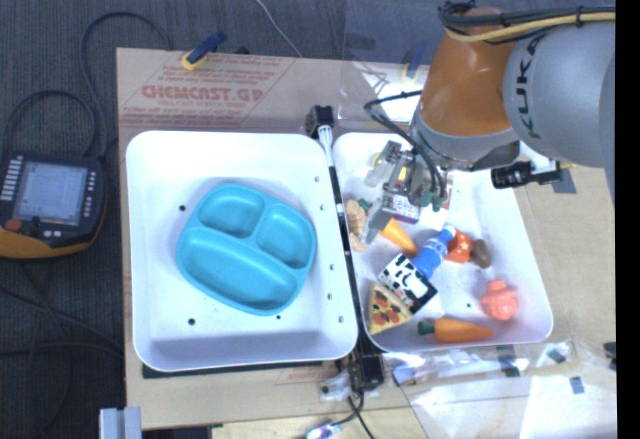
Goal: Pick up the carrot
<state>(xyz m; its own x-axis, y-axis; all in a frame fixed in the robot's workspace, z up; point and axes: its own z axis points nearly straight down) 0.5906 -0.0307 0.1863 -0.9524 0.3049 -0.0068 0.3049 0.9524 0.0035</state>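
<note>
Carrot point(462, 330): your bin's near edge, lengthwise along it | end effector point(405, 189): far end, grip state unreadable

One fixed camera above the bench, looking down at a slant; both white bins point(140, 257) framed mid-range. Arm point(520, 87) enters from 3 o'clock.

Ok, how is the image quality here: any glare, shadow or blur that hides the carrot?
Camera view: lighting even, the white right bin bright but not washed out; the carrot sharp and unshadowed near its front edge; the end effector is slightly soft, and the arm's shadow darkens the bin around it.
</note>
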